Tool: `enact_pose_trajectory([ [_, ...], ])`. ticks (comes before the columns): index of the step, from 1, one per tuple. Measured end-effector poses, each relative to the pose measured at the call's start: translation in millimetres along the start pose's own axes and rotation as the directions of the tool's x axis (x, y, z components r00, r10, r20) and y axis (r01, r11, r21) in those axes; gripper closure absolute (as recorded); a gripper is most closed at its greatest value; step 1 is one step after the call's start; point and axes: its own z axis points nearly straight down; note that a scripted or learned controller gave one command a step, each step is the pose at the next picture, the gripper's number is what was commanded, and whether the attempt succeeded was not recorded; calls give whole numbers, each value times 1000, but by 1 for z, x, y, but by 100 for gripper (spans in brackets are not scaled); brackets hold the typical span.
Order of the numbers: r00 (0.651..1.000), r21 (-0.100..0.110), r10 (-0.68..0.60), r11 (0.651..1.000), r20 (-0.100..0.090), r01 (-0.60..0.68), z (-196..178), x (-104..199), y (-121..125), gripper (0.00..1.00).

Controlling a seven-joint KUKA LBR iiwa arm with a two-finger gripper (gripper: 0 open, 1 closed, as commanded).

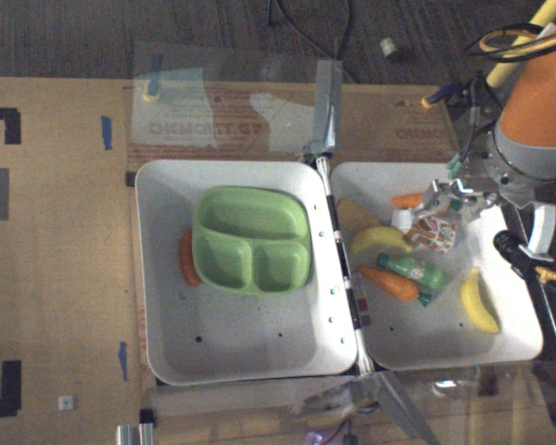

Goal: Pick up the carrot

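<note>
We see 2 white bins side by side. In the right bin (524,346) the carrot (390,283) lies near the middle, tilted, its thin end pointing to the left wall. A green bottle (413,272) lies just beside it on the far side, touching or nearly so, and a yellow banana (378,239) sits just beyond that. A second banana (479,303) lies well apart to the right. Another small orange piece (408,200) rests at the far side of this bin, and a further orange thing (187,257) lies in the left bin (162,341), pressed against the left edge of the green divided tray (252,240).

The gripper (452,196) hangs over the far right part of the right bin, above a patterned packet (434,233). We cannot tell how its jaws stand, and nothing shows between them.

We judge the task to be at the approach step: no grasp is made. The next move calls for travel toward the near left, then a descent with the jaws set across the carrot's width, clear of the bottle crowding its far side.
</note>
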Motion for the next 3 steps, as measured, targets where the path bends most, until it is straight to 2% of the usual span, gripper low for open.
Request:
enact_pose_trajectory([
  [1,995,-2,-104,995,2,104,59,-42,34,0],
  [2,999,-5,-54,999,3,54,126,-30,83,0],
  [3,998,-7,-55,998,5,55,115,-30,84,100],
])
